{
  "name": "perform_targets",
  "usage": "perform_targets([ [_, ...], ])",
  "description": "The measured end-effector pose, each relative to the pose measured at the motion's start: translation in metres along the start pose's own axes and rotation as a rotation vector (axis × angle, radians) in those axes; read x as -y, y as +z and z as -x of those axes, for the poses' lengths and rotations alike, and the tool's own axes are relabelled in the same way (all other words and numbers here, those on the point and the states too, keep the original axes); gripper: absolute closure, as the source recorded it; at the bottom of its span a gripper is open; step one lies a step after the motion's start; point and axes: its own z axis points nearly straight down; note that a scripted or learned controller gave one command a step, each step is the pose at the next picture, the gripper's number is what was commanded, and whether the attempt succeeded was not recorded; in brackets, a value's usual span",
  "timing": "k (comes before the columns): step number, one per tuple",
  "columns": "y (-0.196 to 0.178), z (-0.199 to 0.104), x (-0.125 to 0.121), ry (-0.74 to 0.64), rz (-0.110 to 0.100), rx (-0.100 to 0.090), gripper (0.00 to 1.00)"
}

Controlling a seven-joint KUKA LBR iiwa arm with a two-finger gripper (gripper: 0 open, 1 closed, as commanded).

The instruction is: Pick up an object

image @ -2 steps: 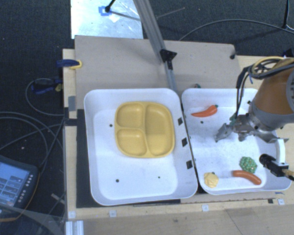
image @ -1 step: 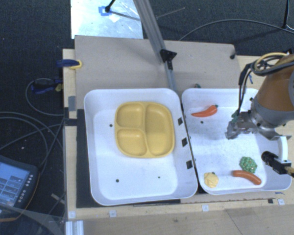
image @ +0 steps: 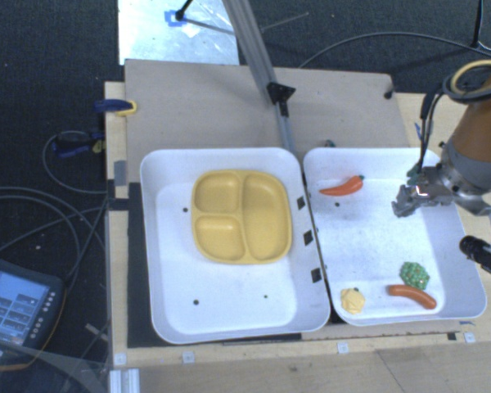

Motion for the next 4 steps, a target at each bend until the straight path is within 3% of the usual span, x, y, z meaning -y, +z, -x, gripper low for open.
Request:
perform_targets([
  [1, -0.054, 0.0, -0.002, -0.002, 0.001, 0.0, 1.0],
  [2, -0.06, -0.05, -0.018, -0.007, -0.004, -0.003, 1.0],
  [4, -0.033, -0.158, -0.031, -0.007, -0.008, -0.004, 1.0],
])
